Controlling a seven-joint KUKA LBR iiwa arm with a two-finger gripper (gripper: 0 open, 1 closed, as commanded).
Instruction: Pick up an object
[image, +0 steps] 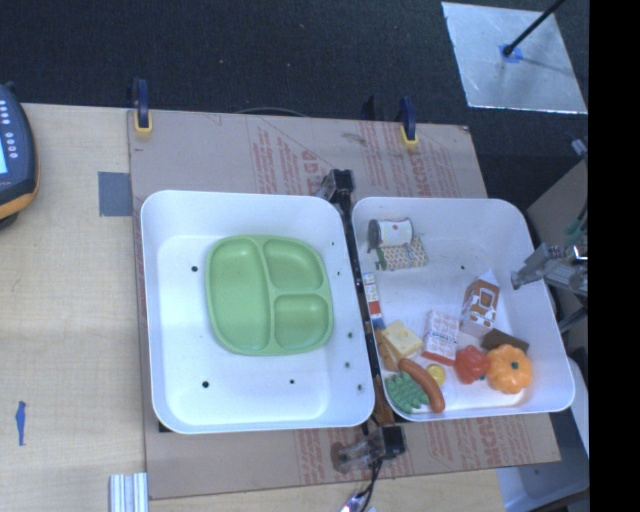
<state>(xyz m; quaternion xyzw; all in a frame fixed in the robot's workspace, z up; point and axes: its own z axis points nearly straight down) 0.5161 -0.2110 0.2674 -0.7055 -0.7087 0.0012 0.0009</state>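
Nearest, a sausage (422, 385) is laid diagonally along the right bin's (455, 215) near-left corner, beside a pumpkin (509, 369). Well apart, at the bin's right rim, the fingers (540, 268) are seen; their opening cannot be told. A green tray (268, 294) is set in the left bin (170, 300).

Wooden bench (70, 330) under a cardboard sheet (250, 150), held at its far edge by two blue-yellow clamps (142, 108). Dark floor (250, 50) beyond, with a pale sheet (515, 55) on it. Yellow-black pendant (15, 150) at bench's left edge. Bright, even light.
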